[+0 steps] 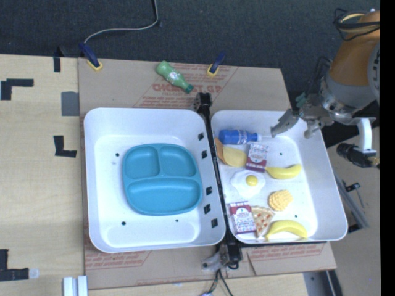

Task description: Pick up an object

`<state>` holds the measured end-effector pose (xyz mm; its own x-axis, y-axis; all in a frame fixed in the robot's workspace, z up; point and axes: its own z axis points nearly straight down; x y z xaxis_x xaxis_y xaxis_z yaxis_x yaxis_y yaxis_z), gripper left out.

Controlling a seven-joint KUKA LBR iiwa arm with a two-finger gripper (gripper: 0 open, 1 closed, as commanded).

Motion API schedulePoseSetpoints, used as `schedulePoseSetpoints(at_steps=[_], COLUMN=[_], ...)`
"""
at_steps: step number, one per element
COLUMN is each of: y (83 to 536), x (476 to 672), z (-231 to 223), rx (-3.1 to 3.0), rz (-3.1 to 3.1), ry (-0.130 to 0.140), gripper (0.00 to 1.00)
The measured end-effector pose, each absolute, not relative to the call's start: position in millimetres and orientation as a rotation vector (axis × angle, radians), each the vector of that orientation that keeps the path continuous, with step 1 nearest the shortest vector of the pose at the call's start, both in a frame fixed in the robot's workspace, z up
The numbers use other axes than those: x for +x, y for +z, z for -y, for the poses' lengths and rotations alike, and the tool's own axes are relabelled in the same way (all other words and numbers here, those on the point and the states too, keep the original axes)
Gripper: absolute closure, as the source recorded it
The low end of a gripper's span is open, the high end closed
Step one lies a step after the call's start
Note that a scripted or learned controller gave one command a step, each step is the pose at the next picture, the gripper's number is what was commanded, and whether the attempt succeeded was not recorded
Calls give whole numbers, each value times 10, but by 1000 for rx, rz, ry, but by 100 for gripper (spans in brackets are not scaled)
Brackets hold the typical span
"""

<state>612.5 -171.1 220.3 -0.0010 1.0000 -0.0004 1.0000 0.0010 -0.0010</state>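
Looking into the right bin (321, 184), you see the pickable objects crowded toward its left half: a blue bottle (237, 137) lying on its side at the top, a yellow wedge (232, 156) just below it, and a small red carton (256, 156) beside that. A fried egg (249, 180) sits mid-bin, with a banana (284, 171) to its right. Lower down lie a waffle (279, 199), a pizza slice (263, 218), a second red carton (242, 218) and another banana (285, 229). The gripper (297, 124) hangs over the bin's upper right corner, fingers spread, grasping nothing. The left bin (102, 165) holds a blue divided plate (162, 179). A green bottle (173, 76) lies on the worktop (37, 165) beyond.
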Motion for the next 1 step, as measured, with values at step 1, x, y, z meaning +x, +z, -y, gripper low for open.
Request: schedulePoseSetpoints(at_steps=[1], y=[1312], x=[6255], z=[1406], rx=[-2218], rz=[2220], ry=[3], gripper=[0])
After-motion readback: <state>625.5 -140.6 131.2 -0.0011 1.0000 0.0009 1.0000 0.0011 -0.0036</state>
